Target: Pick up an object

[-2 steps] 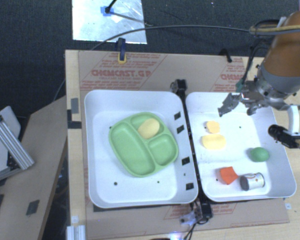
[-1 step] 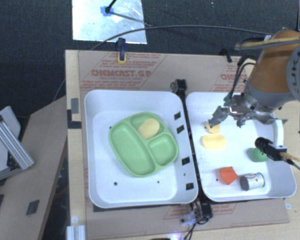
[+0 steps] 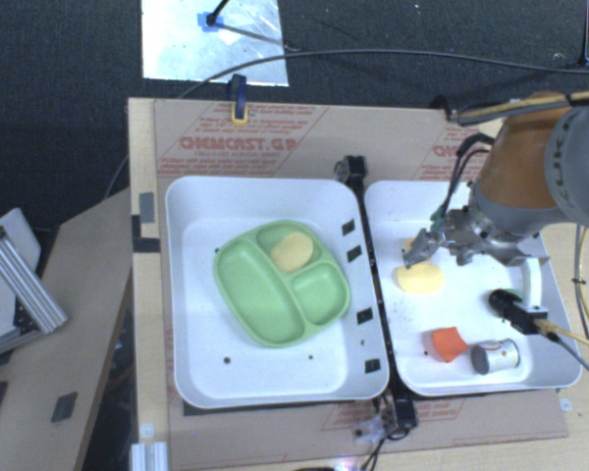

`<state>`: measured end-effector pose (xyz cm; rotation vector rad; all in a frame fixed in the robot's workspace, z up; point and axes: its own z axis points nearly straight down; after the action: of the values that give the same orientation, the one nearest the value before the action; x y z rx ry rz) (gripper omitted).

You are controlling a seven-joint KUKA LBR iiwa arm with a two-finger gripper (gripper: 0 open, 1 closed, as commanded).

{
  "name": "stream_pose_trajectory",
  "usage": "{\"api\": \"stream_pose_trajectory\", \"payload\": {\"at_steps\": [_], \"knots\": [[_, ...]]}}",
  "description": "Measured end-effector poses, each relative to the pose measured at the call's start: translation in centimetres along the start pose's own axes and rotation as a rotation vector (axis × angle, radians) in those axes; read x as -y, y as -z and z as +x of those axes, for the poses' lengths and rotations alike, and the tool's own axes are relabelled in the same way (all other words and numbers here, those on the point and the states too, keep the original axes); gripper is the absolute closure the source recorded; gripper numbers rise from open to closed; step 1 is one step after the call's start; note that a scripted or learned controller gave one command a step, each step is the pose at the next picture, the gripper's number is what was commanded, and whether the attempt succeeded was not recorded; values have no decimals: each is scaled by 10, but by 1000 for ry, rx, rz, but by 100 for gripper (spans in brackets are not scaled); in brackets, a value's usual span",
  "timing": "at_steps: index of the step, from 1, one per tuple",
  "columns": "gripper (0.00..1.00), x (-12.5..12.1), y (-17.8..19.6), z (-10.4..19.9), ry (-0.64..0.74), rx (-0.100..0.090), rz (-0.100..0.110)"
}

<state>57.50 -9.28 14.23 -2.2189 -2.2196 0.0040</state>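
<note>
Nothing lifted yet: gripper (image 3: 419, 252) poised just above yellow lump (image 3: 420, 279), grip state impossible to tell.

I see smooth white plastic bins (image 3: 275, 199), a matt green plastic tray (image 3: 265, 307), brown cardboard (image 3: 304, 130) under them, and a shiny metal cylinder (image 3: 498, 355).

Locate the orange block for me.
In the camera view, the orange block lies in the right bin, near its front edge, just left of the small silver cylinder and below the yellow piece.
</note>
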Motion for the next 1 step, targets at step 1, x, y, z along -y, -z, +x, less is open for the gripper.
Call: {"api": "stream_pose_trajectory", "payload": {"at_steps": [1], "knots": [[0,0,-52,0,1,0,-2]]}}
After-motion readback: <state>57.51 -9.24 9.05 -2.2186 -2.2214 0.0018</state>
